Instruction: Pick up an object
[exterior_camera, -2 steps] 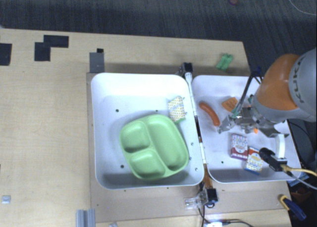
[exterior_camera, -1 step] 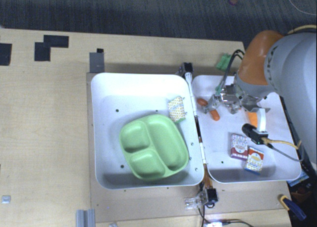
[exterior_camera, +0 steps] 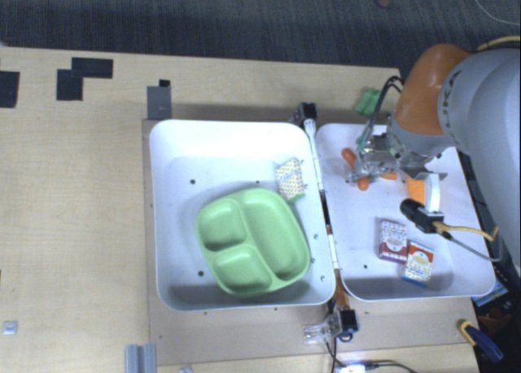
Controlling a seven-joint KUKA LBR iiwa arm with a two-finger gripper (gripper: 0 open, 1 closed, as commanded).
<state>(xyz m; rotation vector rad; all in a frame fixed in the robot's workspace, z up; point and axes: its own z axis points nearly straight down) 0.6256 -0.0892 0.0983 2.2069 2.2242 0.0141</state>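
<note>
Nothing legible turned up anywhere on the bench. Two small cartons lay near the front edge of the right bin (exterior_camera: pixel 456 282): the red-and-white carton (exterior_camera: pixel 392 240) carried printed panels, but the print was far too small and blurred to make out a single word. Just beside it, the yellow-and-blue carton (exterior_camera: pixel 418 264) showed a coloured design, again with no letters that could be told. Over in the left bin (exterior_camera: pixel 175 200), by its right wall, the patterned packet (exterior_camera: pixel 289 178) showed only a speckled pattern, no lettering. No brand, number or sign could be read on any of them.
</note>
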